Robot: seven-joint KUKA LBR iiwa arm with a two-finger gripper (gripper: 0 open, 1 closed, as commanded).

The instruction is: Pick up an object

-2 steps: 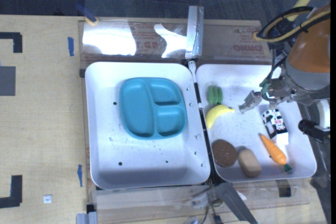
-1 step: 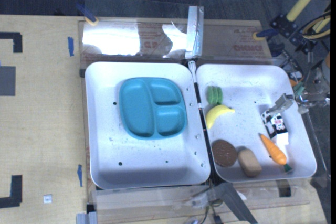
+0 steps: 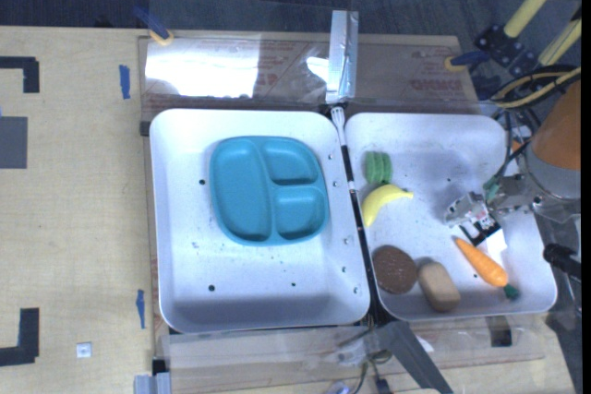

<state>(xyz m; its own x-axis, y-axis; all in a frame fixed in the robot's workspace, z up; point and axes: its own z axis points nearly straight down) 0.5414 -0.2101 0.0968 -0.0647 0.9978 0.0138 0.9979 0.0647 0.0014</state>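
The right bin (image 3: pixel 434 138) holds several toy foods. A green piece (image 3: pixel 378 168) lies near its left wall, with a yellow banana (image 3: pixel 380 200) just below it. Along the front sit a round brown disc (image 3: pixel 395 269) and a tan potato-like lump (image 3: pixel 439 283). An orange carrot (image 3: pixel 482 263) with a green tip lies at the right front. My gripper (image 3: pixel 476 212) hangs low over the right side of this bin, just above the carrot's upper end and apart from the banana. Nothing shows held in it.
The left bin (image 3: pixel 175 226) bears a blue divided plate (image 3: pixel 269 189). A clear plastic sheet (image 3: pixel 240 60) and a metal bracket (image 3: pixel 341 55) stand behind the bins. The arm with its orange band (image 3: pixel 561 138) comes in over the right bin's right rim.
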